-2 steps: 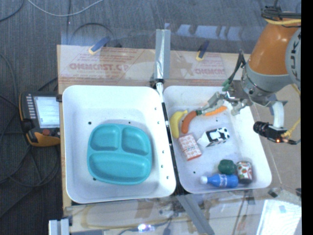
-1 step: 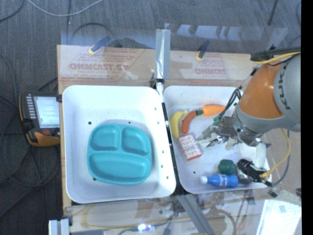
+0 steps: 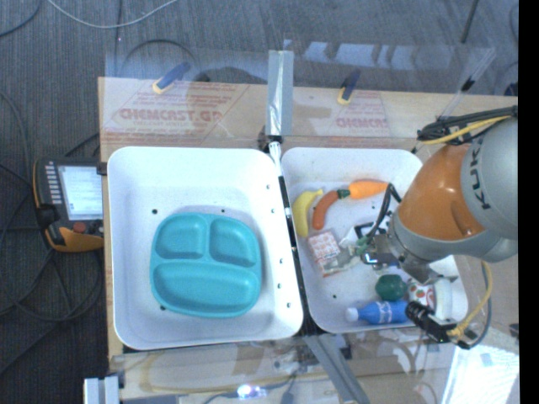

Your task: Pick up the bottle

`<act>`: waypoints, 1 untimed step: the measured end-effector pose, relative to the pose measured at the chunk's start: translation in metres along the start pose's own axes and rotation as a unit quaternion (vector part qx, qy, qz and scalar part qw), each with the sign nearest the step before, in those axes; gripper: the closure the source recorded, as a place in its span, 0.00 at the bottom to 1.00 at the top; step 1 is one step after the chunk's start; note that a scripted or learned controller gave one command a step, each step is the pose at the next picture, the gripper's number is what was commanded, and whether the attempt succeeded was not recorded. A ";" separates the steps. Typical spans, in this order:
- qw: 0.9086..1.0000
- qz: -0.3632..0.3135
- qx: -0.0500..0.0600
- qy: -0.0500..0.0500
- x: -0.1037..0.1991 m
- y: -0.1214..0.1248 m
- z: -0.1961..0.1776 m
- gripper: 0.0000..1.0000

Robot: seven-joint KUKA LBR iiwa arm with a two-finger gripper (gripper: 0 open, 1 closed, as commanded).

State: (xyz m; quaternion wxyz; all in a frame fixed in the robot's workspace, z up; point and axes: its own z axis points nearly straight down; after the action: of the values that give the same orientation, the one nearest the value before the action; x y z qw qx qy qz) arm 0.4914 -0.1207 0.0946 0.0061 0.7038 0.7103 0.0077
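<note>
Blue bottle (image 3: pixel 381 313) lying on its side at the lower edge of the right bin (image 3: pixel 349 160), white cap pointing toward frame left, resting on the bin floor and not lifted. Just above it, a dark green round object (image 3: pixel 390 287), and to its right a small white and red item (image 3: pixel 424 295) partly tucked under the arm. Higher in the same bin: a yellow banana (image 3: pixel 303 209), an orange and red carrot-like piece (image 3: pixel 347 197), and a small printed packet (image 3: pixel 327 251) near the middle.

End effector (image 3: pixel 376 251) hanging over the middle right of that bin, above and apart from the bottle, mostly hidden beneath the orange band and grey wrist; open or closed cannot be told from this view, and nothing visibly held.

Left bin (image 3: pixel 126 175) carrying a teal divided tray (image 3: pixel 205 263), sitting well apart from the action on the worktop (image 3: pixel 202 112).

Judging progress: early stage, no grasp made. Remaining, by the look of things: shifting toward the lower part of the frame to come over the bottle, descending, closing across its body, then lifting clear. Crowding from the green object likely to complicate the approach.
</note>
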 end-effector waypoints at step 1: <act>0.998 -0.062 0.011 -0.001 -0.031 -0.005 -0.122 0.00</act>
State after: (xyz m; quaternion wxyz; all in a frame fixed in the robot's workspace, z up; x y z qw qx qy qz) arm 0.4846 -0.1522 0.2168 -0.0006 0.6585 0.7526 -0.0010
